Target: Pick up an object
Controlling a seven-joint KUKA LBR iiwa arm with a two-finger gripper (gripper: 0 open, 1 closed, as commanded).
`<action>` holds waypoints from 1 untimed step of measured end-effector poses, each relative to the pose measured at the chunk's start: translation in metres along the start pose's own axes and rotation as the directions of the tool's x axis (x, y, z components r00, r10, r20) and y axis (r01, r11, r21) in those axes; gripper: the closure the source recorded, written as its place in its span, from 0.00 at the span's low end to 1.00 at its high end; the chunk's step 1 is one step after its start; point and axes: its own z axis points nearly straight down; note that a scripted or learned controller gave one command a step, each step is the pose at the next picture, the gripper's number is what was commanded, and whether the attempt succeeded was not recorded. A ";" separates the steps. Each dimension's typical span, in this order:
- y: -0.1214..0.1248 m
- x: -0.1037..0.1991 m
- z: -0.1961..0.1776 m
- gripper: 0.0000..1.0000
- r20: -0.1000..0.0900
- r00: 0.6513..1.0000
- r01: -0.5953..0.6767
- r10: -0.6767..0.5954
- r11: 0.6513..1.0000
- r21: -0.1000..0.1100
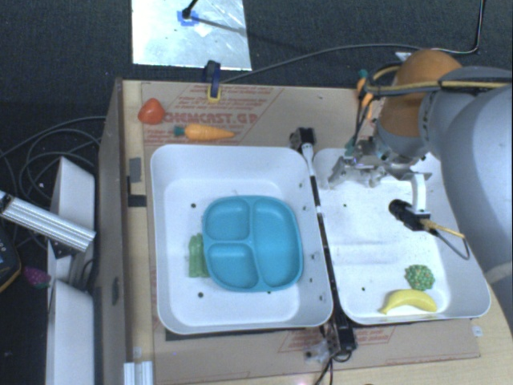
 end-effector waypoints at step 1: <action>-0.013 0.009 0.000 0.00 0.001 1.000 0.000 0.000 1.000 0.001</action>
